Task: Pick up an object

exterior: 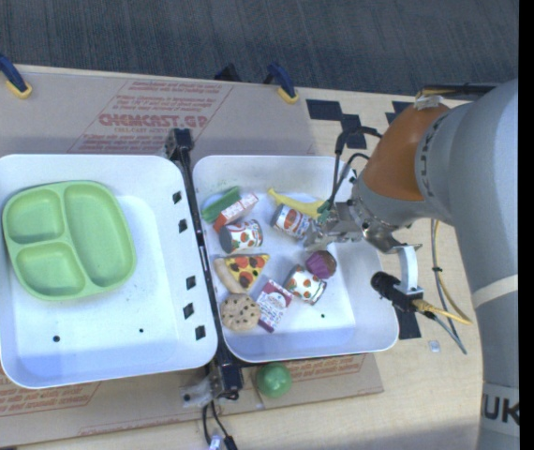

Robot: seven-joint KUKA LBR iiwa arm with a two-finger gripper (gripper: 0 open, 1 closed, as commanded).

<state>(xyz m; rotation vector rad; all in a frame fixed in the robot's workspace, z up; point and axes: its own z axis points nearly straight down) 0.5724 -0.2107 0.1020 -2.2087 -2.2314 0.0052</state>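
Note:
The right bin point(370, 331) holds several toy foods: a yellow banana point(289, 198), a red-labelled can point(290, 221), a purple round piece point(321, 264), another can point(305, 285), a pizza slice point(242, 270), a cookie point(239, 313), a pink packet point(272, 303), a small can point(244, 237) and a green and red item point(223, 202). My gripper point(329, 227) is low in this bin's right half, just right of the red-labelled can and above the purple piece. The grey wrist hides its tips.
The left bin point(108, 345) carries a green divided plate point(68, 239). A green ball point(272, 379) lies outside, below the right bin's front rim. Black clips point(181, 141) sit along the seam between the bins. Cables hang by the arm at right.

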